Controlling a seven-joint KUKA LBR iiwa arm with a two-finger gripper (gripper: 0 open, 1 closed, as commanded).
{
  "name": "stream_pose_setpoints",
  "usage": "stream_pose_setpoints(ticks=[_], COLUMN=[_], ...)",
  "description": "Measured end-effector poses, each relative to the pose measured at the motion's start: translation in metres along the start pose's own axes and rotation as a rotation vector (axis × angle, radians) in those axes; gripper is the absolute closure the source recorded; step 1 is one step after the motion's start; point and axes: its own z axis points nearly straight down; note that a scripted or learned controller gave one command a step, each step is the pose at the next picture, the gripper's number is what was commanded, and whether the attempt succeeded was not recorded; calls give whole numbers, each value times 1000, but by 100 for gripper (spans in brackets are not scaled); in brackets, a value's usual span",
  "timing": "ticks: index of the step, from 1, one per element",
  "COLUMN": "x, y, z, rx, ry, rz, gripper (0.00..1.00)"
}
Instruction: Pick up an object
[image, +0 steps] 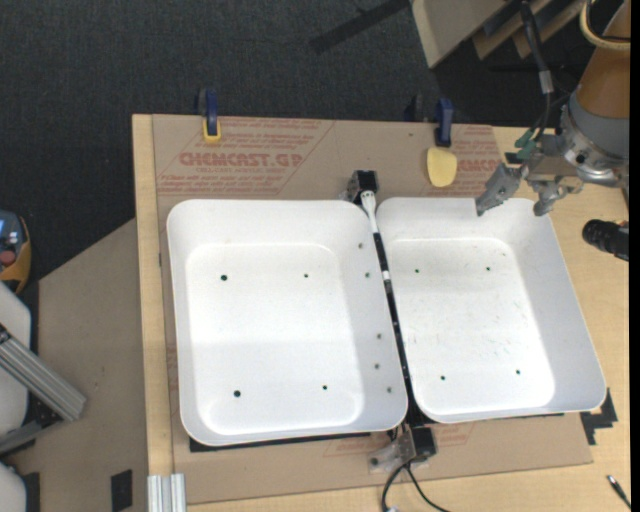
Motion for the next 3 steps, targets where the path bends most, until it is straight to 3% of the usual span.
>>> stream_pose_setpoints(ticks=[1, 2, 3], x=[0, -63, -28], y=[1, -5, -44], z=[-11, -68, 10], rx=[-3, -8, 8], ry=[-1, -5, 3], rz=[-1, 3, 0], gripper=[100, 100, 100])
